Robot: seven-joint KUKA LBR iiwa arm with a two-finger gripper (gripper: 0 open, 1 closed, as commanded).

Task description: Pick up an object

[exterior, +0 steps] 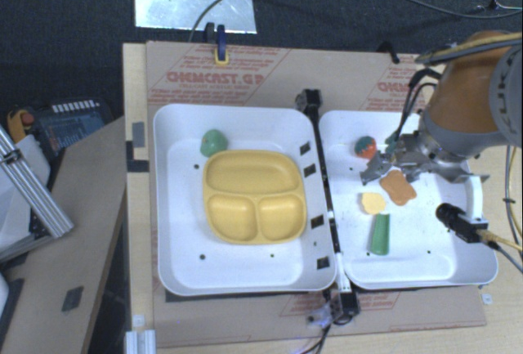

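My gripper (391,166) hangs low over the right bin (425,266), at its upper middle. Directly below and touching it in the view lies an orange flat piece (399,189). A small red and green item (364,147) sits just to the gripper's left. A pale yellow piece (373,203) lies left of the orange one, and a green stick (379,234) lies below that. Nothing can be seen held in the gripper.
The left bin (176,205) holds a yellow divided tray (253,195) with a round green object (214,141) at its upper left. A black divider (321,181) runs between the bins. The arm fills the right bin's upper right.
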